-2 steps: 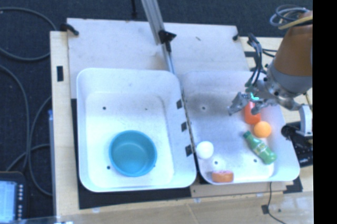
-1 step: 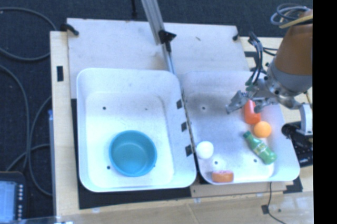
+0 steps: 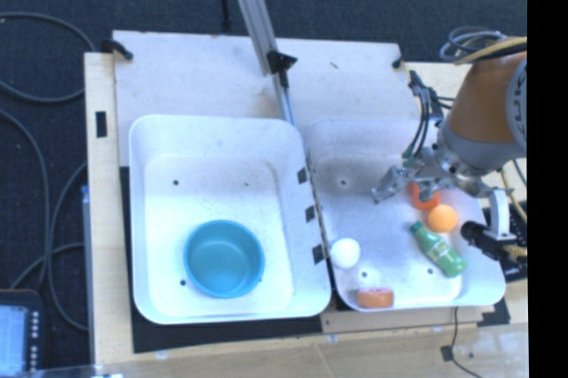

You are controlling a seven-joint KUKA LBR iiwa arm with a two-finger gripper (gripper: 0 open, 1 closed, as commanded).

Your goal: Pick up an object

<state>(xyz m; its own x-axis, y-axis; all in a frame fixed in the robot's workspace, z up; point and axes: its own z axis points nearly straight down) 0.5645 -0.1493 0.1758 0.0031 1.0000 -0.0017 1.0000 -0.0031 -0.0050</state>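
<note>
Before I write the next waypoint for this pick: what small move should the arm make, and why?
Probably a short shift toward the orange ball, then lower. The tool hangs over bare bin floor in the right bin, with nothing seen between its fingers, and the ball lies just beside it, next to the green bottle.

We've got a pale wooden bench (image 3: 204, 74) here, with two shallow white bins sitting side by side on it: left bin (image 3: 151, 145), right bin (image 3: 346, 145).
</note>
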